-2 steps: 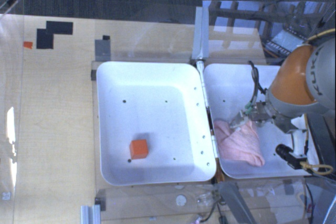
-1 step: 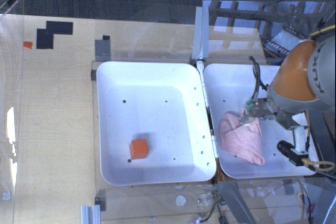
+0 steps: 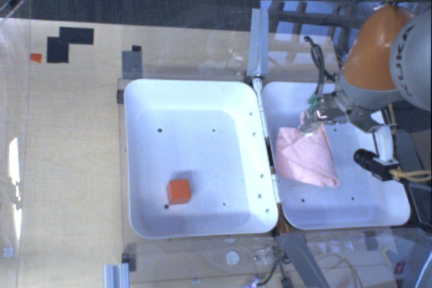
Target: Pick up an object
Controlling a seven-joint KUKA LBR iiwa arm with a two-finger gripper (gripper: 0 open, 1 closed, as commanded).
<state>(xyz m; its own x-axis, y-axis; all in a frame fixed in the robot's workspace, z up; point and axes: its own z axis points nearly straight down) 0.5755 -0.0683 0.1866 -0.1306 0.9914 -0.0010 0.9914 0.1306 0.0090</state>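
A crumpled pale pink cloth (image 3: 307, 157) lies in the right shallow white bin (image 3: 351, 212), toward that bin's left half, near the divider between the two bins. It is soft and folded over on itself, roughly a tall wedge: narrower and bunched at its upper end, wider below, with a slanting lower edge and shallow creases running down its length. Its colour is an even light salmon against the white floor.

The grey arm with the orange band (image 3: 378, 50) reaches in from the right, and its two-finger gripper (image 3: 316, 114) sits right at the upper end of the cloth, where the fabric is bunched. From above, the wrist hides the fingertips, so I cannot tell how wide they stand or whether any fabric is caught between them.

In the left shallow white bin (image 3: 142, 145), a small orange-red cube (image 3: 179, 191) rests on the floor near the lower left part, well apart from the cloth and the gripper.
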